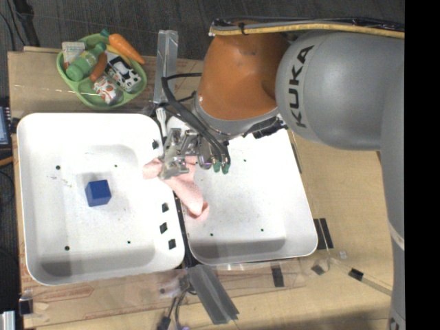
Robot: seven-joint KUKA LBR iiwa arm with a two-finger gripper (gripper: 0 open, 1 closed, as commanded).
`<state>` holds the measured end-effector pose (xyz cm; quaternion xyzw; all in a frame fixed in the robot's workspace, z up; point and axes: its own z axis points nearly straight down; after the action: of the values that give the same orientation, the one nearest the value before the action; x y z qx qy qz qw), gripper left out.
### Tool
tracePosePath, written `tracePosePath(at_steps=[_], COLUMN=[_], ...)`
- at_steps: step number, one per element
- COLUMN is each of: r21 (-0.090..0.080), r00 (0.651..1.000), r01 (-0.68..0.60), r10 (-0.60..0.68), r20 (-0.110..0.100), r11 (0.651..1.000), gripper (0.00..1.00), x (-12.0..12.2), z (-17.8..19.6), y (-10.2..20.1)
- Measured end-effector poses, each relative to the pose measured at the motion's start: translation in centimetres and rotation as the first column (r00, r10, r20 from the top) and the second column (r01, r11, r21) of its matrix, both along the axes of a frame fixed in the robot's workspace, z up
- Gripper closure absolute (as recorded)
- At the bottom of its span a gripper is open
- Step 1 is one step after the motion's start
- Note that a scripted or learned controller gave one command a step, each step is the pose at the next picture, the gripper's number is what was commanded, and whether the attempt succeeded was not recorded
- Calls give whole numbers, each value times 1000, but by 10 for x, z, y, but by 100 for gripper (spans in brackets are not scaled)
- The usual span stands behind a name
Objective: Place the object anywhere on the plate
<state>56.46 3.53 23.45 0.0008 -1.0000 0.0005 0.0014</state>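
A soft pink object (193, 197) hangs over the seam between the two bins, one end toward the left bin and the longer end drooping into the right bin. My gripper (170, 168) is directly above its upper part, and the metal fingers (176, 155) look closed on it. The grey arm with its orange band (240, 67) covers the back of the right bin. A blue cube (98, 192) lies in the left bin (41, 184).
A green bowl (71, 82) with toy food, including an orange carrot (124, 47), sits on the bench at the back left. The right bin (268, 208) lies below the arm. Black cables (182, 108) run down to the wrist.
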Motion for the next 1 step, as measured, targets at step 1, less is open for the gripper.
tracePosePath(at_steps=[1], r21=[0], r00=[1000], r01=[-7], r10=[7], r20=[1], r11=[1000], gripper=[100], x=[-22], z=[9], y=[47])
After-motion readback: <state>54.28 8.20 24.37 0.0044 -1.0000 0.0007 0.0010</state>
